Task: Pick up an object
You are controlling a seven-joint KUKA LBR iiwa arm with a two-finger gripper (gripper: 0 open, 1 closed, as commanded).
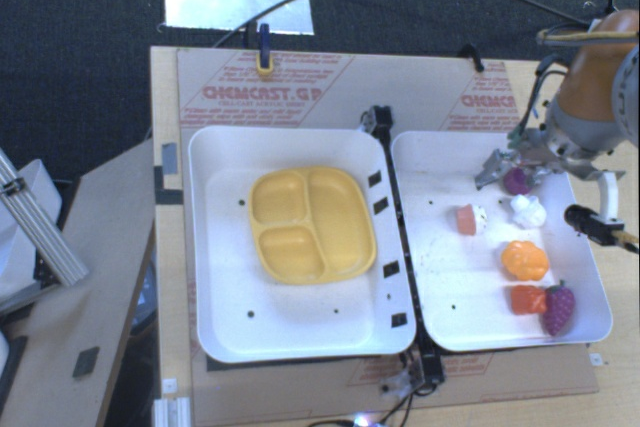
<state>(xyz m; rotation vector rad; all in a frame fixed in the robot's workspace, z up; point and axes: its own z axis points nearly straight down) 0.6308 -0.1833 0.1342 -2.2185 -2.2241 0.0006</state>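
The two-finger metal gripper (517, 167) stands over the small purple rounded toy (517, 181) at the back of the right white bin (440, 315); whether it grips cannot be determined. Recommend centring the toy before lifting vertically, clear of the adjacent white lump (528, 209).

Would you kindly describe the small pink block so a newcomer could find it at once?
Look in the right-hand white bin, the one without the yellow divided plate. The small pink block lies left of the white lumpy toy, the only flat-sided pink piece there.

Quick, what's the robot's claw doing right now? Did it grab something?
Gripper: sits right over a small purple toy in the right bin; open, shut or holding cannot be told.
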